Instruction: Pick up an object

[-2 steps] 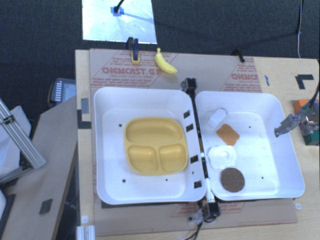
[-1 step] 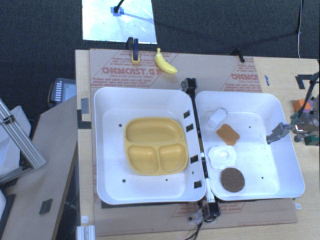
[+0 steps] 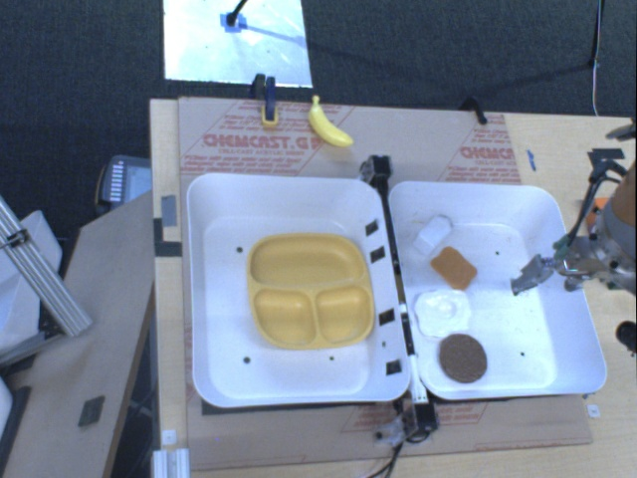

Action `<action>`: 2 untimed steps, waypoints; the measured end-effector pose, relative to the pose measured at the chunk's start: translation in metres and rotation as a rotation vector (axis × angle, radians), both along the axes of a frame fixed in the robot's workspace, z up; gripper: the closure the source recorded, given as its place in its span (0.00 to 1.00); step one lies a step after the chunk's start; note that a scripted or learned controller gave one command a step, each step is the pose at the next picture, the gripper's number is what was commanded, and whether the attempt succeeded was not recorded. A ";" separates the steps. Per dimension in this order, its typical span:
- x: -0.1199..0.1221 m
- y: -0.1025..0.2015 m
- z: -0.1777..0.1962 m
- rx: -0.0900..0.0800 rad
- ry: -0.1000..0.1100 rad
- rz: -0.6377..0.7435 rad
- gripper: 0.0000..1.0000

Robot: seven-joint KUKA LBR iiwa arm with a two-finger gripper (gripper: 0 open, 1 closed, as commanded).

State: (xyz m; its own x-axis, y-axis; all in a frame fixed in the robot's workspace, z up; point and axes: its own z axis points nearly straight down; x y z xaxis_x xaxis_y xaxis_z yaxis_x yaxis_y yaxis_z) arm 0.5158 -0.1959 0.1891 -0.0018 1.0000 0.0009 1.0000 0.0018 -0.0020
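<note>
White bin [image 3: 557, 366], round brown patty [image 3: 463, 358]

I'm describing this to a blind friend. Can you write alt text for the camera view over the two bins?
A robot gripper reaches from the right over the right white bin, which holds an orange block, a brown disc and two white items. The left white bin holds a yellow divided tray; a toy banana lies behind.
</note>
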 end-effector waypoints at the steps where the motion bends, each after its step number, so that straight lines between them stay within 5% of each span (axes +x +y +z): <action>1: -0.008 -0.002 -0.058 0.000 0.001 -0.001 0.00; 2: -0.007 -0.002 -0.045 -0.002 -0.004 0.000 1.00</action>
